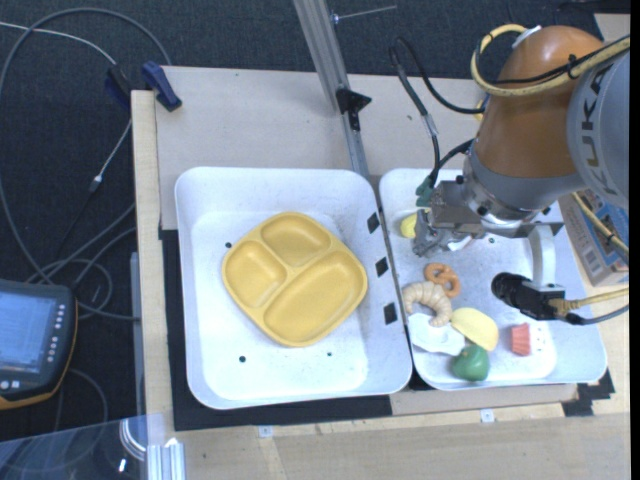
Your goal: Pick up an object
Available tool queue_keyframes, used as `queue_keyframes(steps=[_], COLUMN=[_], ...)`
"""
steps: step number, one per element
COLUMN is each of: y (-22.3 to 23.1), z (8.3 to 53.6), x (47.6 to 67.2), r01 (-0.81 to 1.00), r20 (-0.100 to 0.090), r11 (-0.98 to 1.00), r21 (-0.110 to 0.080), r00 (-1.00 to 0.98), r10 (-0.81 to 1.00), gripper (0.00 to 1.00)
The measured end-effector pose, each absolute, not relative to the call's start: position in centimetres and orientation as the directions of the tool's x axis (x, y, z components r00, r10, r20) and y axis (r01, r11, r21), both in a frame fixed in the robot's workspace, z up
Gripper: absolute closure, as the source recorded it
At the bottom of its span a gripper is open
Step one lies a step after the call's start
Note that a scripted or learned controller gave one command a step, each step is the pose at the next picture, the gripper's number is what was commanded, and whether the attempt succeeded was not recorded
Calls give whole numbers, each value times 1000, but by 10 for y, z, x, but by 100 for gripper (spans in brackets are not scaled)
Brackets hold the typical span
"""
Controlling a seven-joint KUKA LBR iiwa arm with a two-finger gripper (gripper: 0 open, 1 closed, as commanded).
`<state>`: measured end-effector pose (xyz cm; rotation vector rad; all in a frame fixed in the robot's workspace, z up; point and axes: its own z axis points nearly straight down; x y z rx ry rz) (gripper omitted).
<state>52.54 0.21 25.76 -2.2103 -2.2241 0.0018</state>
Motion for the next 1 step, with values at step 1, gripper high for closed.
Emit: queue_keyframes(steps=[1], y=[53], z=[261], x=[516], r01=[1000], r20=[3], r11=[7], r21=[-4], r00=[-7], r10=[1000], gripper=[100])
